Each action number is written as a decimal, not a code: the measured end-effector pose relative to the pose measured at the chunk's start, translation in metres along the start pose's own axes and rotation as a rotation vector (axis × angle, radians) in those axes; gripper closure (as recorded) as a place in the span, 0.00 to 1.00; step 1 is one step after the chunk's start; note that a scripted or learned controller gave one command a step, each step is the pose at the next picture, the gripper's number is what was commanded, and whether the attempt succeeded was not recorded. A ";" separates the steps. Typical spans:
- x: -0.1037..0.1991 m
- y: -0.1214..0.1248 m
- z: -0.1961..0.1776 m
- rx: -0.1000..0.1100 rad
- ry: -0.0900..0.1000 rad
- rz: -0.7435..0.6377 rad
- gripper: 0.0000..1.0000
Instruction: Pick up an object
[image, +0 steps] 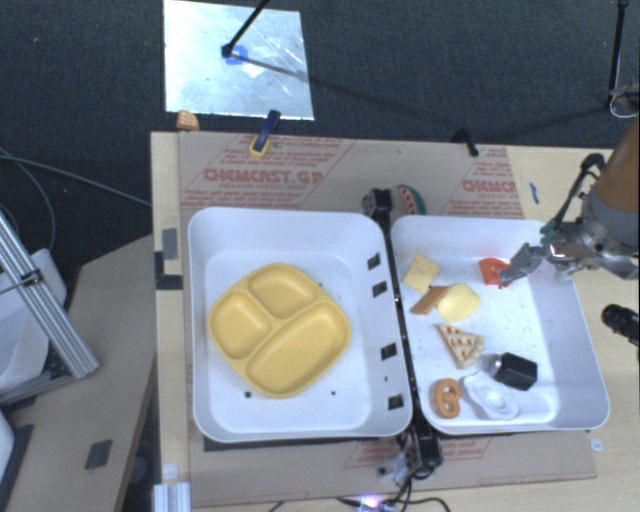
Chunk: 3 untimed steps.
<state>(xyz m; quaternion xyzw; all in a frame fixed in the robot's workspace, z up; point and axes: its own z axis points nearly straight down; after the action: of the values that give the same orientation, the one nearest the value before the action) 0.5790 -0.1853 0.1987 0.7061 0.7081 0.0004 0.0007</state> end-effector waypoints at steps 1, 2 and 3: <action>0.086 0.038 0.104 0.005 0.005 -0.009 0.00; 0.047 -0.052 0.115 0.008 0.001 0.008 0.00; 0.050 -0.046 0.103 -0.003 0.000 0.002 1.00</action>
<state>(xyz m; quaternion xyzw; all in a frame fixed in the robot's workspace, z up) 0.5331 -0.1356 0.0955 0.7067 0.7075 0.0014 0.0016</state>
